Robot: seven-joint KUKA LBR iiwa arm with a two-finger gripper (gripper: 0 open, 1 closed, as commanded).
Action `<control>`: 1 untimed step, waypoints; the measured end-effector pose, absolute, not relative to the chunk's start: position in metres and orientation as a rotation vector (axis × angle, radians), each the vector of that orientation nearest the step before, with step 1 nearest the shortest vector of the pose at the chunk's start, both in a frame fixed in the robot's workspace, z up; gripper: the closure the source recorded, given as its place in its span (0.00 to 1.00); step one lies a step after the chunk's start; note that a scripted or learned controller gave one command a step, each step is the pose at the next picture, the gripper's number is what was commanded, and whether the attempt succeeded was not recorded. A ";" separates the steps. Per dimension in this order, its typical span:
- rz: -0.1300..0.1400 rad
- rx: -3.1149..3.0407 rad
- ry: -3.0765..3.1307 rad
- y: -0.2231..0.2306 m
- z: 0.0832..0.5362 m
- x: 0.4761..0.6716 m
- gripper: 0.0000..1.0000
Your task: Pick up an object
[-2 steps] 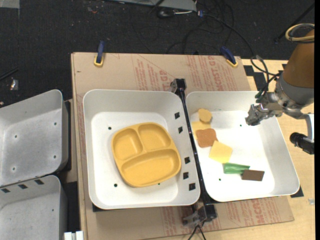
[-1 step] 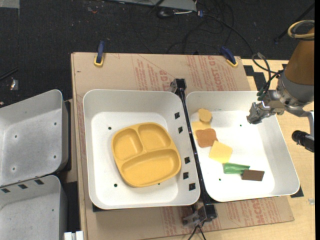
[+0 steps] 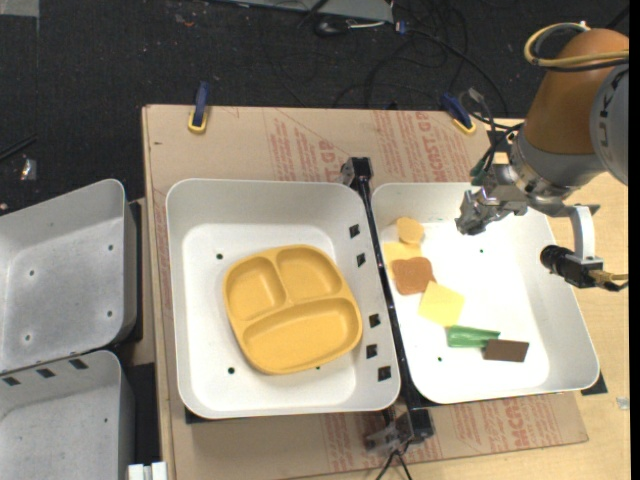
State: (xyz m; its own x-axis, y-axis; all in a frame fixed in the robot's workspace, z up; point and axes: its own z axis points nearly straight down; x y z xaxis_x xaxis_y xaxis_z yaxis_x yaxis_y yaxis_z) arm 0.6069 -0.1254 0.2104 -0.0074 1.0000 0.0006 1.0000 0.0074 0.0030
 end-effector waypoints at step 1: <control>0.004 2.211 2.230 -0.068 0.223 0.612 1.00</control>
State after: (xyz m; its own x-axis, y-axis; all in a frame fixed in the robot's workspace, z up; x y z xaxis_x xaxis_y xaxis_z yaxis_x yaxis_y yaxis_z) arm 0.6121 -0.0685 0.2227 -0.0088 1.0000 0.0011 1.0000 0.0088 0.0026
